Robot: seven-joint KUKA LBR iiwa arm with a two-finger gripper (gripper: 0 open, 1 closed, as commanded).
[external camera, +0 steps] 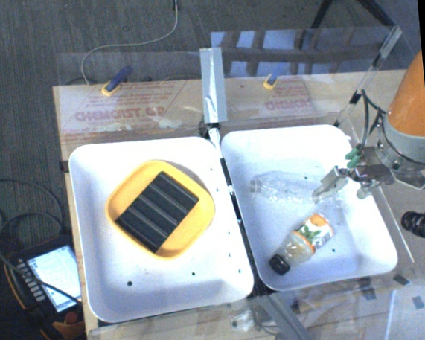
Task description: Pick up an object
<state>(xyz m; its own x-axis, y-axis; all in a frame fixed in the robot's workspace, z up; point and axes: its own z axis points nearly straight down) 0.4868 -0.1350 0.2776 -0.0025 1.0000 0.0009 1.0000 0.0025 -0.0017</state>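
Metal fingers of the gripper (332,184) hung low over the right bin (299,138), near its right wall, and we could not tell whether they stood open or closed; nothing showed between them. Just left of the fingertips lay a clear plastic bottle (281,186), crumpled and nearly see-through against the white floor. Below the gripper, toward the near edge of the same bin, lay a small juice bottle (303,243) on its side, its dark cap pointing toward the near left corner and its orange label facing up.

Across the divider, the left bin (104,288) held a yellow dish (125,192) with a black ribbed insert, well apart from the arm.

We judged the juice bottle the better target: it looked partly filled, so moderately heavy, stiff, and round enough to roll or slip. We would close across its body at the label, fingers square to its long axis. The clear bottle seemed light and soft, likely to buckle and squirm out.
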